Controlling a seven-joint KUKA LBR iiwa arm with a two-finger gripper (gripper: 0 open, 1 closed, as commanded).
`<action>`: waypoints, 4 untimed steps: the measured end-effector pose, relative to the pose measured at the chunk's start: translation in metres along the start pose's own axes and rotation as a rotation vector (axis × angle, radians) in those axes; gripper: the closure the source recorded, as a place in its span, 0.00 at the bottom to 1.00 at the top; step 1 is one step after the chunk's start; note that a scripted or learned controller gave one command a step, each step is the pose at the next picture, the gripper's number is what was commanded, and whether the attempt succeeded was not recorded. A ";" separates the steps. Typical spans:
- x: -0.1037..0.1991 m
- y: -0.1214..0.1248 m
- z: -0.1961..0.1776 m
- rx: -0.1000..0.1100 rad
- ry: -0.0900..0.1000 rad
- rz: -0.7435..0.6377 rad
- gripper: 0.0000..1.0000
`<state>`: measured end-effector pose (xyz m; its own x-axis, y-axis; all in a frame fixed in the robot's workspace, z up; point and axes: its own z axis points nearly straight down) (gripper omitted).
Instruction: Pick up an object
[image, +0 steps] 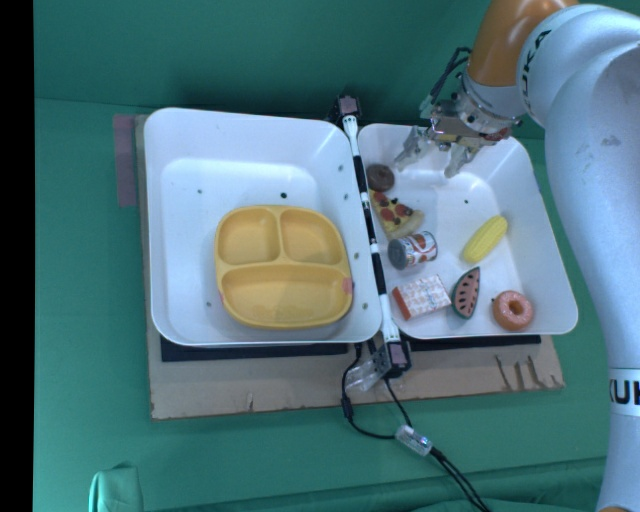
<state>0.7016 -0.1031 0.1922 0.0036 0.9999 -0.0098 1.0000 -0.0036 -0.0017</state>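
Objects to pick from all lie in the right bin (560, 300), and none has left it, so by my reading the task is barely begun: no grasp, no lift.

Going by size, the surface (90, 250) is covered in green cloth and carries a brown board on which both bins rest. The arm (590, 110) reaches in from the right, its orange band above the wrist. The left bin (200, 150) holds a yellow divided plate (283, 267), which sits flat near the bin's front.

The tool (437, 152) hangs over the far edge of the right bin with its fingers spread apart and nothing between them. It is well apart from most of the items and nearest the brown cookie (379, 177).

In the right bin, a corn cob (485, 239) lies near the middle, a pizza slice (397, 214) against the left wall, a waffle piece (421, 297) toward the front, a small can (412, 250) on its side just beside the pizza slice, a pink doughnut (513, 310) in the front right corner, and a watermelon wedge (466, 293) between waffle piece and doughnut.

What remains is everything that matters: choosing one item, descending, closing on it and raising it.
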 end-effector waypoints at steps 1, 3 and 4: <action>0.006 0.002 -0.014 -0.004 0.018 0.002 1.00; 0.007 0.000 0.000 0.000 0.009 0.000 0.00; 0.013 0.002 -0.014 -0.003 0.025 0.002 1.00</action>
<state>0.7037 -0.0900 0.2062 0.0051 0.9999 0.0155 1.0000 -0.0051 0.0018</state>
